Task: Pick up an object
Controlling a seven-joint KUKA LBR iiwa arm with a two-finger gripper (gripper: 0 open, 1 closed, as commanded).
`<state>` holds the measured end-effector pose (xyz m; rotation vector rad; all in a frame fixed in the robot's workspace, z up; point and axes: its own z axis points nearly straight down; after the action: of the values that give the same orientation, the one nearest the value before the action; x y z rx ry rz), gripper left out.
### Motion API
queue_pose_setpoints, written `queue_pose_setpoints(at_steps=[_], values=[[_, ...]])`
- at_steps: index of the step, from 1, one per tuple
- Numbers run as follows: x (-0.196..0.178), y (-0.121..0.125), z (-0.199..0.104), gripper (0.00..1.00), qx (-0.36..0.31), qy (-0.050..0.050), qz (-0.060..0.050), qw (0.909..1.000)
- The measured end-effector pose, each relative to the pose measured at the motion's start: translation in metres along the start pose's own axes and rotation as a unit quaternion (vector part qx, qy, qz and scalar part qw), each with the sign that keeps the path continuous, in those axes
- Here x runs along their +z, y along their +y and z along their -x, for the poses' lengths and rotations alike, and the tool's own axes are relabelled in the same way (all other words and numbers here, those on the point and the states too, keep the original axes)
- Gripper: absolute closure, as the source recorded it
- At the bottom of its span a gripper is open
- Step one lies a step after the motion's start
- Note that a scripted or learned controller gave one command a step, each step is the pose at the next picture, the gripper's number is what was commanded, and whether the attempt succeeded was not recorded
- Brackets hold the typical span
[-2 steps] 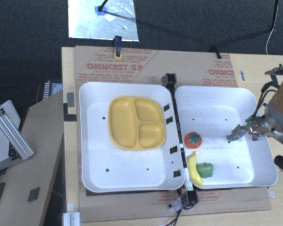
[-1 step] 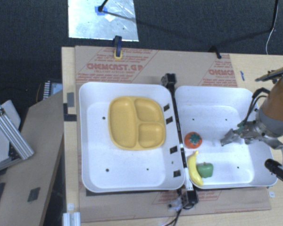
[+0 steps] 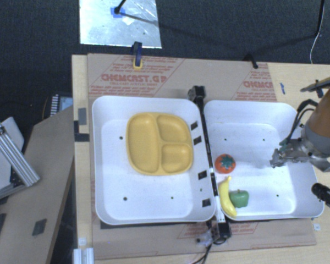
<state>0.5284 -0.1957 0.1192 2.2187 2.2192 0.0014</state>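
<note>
Tomato, banana, green pepper at right bin's 8 o'clock; gripper at 3 o'clock, grip state unclear

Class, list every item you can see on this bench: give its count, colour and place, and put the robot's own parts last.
bins: two, white, side by side on the bench
plate: one, yellow, three compartments, in the left bin
tomato: one, red with green top, right bin, near the divider
banana: one, yellow, right bin, front left corner
green toy: one, green, touching the banana's right side
clamp: one, yellow and blue, at the bench's far edge
arm: one, grey with orange band, over the right bin
pincer: one, dark, low over the right bin's right half
</note>
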Motion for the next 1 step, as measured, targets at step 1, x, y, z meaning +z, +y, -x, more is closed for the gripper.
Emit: queue_pose_setpoints(at_steps=[1], values=[[-0.0606,0.0092,0.0001,1.0,-0.002,0.0,0.001,1.0]])
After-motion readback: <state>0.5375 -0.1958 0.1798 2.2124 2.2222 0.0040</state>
